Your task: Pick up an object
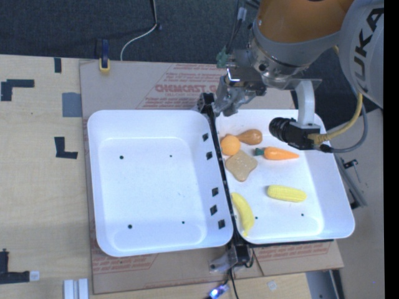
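**Gripper above the right bin's far-left corner, five food items below**

While the arm (312, 17) reaches in from the right, its gripper (227, 101) sits over the far-left corner of the right bin (330, 217), close to the divider between the two bins. Whether its fingers are apart or closed cannot be told from this angle, and nothing is visibly held between them.

Five toy foods lie in the right bin. An orange (230, 145) rests near the left wall, with a brown pear-shaped piece (249, 136) just beside it, long axis running left to right and narrow end toward the right. A slice of bread (240, 166) lies just below the orange, touching or nearly touching it. A carrot (279, 154) lies near the bin's middle, long axis roughly left to right, tip pointing right. A corn cob (287, 194) lies toward the near-right part, also roughly left to right. A banana (243, 212) lies along the left wall near the near-left corner, long axis running far to near.

The left bin (106, 185) sits alongside.
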Controlling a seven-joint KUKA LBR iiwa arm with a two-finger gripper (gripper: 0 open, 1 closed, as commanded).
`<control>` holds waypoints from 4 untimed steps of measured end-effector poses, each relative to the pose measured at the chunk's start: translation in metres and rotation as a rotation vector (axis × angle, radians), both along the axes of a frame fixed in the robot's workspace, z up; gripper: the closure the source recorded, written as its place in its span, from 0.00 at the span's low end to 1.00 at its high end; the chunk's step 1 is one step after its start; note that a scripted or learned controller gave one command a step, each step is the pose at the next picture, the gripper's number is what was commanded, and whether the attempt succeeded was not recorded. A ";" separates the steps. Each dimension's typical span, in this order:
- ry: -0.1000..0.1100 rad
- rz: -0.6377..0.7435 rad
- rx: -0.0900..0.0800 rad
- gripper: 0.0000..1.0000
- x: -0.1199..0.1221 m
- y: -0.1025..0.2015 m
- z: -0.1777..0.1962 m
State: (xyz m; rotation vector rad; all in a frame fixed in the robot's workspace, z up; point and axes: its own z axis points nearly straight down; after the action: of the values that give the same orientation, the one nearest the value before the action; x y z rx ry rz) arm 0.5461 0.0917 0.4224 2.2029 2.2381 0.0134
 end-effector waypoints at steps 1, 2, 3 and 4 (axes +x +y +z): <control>0.005 -0.011 -0.004 1.00 0.003 0.036 0.027; 0.015 -0.008 -0.006 1.00 0.003 0.109 -0.038; -0.003 -0.011 -0.001 1.00 -0.017 0.111 0.074; 0.008 -0.011 -0.007 1.00 -0.016 0.111 0.077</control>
State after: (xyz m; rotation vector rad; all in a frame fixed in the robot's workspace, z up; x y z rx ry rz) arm 0.5299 0.2028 0.4991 2.2160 2.2264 -0.0031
